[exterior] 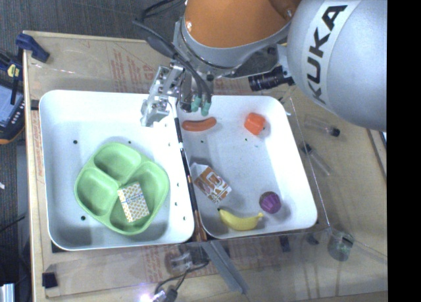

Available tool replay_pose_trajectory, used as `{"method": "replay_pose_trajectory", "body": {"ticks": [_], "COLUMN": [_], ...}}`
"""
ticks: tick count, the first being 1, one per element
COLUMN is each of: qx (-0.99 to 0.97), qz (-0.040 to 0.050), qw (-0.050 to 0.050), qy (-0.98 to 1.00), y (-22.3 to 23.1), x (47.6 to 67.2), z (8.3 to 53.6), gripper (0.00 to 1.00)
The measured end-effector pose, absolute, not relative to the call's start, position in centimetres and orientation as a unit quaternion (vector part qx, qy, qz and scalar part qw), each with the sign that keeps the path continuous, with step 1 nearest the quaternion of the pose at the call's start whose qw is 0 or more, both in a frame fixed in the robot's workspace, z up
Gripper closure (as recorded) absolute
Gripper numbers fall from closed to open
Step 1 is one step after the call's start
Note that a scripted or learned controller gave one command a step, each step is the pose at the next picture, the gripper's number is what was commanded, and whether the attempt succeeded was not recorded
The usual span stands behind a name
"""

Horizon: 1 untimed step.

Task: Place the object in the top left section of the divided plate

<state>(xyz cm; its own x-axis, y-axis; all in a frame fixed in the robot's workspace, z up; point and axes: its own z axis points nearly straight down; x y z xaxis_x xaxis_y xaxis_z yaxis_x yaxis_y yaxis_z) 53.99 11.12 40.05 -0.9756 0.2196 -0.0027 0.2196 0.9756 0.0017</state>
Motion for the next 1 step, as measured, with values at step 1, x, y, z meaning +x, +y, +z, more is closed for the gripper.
{"method": "replay_pose_trajectory", "body": {"ticks": [1], "qx": [0.063], "qz": [0.0007], "qw": [0.001], "qy": [0.998], "y": [16.0], "x": [61.02], "z": [44.32], "gripper": [1.0]}}
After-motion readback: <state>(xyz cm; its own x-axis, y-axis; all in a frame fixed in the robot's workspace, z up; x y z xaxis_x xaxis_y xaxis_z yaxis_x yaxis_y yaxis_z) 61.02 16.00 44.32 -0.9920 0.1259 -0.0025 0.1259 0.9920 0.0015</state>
